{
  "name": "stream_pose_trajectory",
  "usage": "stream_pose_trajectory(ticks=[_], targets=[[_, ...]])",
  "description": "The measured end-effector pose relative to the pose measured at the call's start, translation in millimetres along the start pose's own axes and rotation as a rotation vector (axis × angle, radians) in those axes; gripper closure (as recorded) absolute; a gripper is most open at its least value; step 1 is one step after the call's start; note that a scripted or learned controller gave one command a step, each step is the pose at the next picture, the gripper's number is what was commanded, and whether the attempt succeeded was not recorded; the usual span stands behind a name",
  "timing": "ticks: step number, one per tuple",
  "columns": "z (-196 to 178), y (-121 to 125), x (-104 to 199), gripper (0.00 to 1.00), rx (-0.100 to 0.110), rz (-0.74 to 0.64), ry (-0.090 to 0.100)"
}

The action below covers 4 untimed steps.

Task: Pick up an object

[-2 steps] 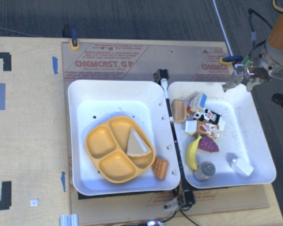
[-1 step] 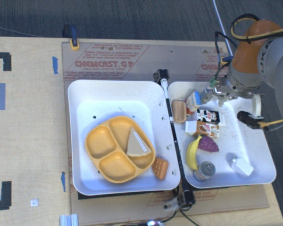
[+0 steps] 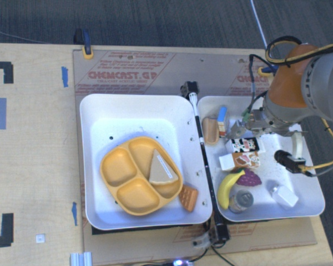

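Reaching in from the right, the grey arm (image 3: 299, 87) with its orange band hangs over the top of the right bin (image 3: 313, 190), and the gripper (image 3: 238, 129) sits low near that bin's upper left corner. Is the claw open or closed? From this angle I cannot tell, and I cannot make out anything held in it. Plenty of candidates lie right there, though. Just below the gripper is a small printed packet (image 3: 245, 145) in white, black and red, and touching its lower edge is a second packet (image 3: 246, 159) in brown and white. A plain white square (image 3: 226, 162) lies just left of that one. To the gripper's left, against the bin wall, stands a tan roll (image 3: 211, 131), with a blue piece (image 3: 222, 114) just above it. Lower down, a banana (image 3: 226, 188) curves along the left wall, a purple lump (image 3: 250, 178) rests against its upper end, and a grey-topped jar (image 3: 241, 199) sits just beside the banana's lower half. A white block (image 3: 284, 196) lies apart from them, towards the lower right corner. Over in the left bin (image 3: 127, 115), a yellow divided plate (image 3: 119, 168) takes up the lower half, with a pale wedge (image 3: 161, 169) in its right-hand compartment. An orange waffle piece (image 3: 188, 198) leans at the plate's lower right edge. Both bins rest side by side on the bench (image 3: 33, 148).
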<state>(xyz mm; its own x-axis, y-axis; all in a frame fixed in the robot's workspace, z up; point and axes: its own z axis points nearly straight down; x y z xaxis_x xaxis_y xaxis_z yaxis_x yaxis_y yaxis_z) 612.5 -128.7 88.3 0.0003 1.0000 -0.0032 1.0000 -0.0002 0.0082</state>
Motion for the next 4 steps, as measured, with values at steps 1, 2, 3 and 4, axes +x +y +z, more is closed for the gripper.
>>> stream_pose_trajectory(ticks=[1, 2, 3, 4], targets=[[-1, -46, 16, 0.0, -0.002, 0.0, 0.0], [-2, -89, 29, 0.0, -0.014, 0.001, -0.002], [-13, -88, 26, 1.0, -0.019, 0.003, -0.009], [-180, -95, -12, 1.0, 0.004, -0.001, 0.001]])
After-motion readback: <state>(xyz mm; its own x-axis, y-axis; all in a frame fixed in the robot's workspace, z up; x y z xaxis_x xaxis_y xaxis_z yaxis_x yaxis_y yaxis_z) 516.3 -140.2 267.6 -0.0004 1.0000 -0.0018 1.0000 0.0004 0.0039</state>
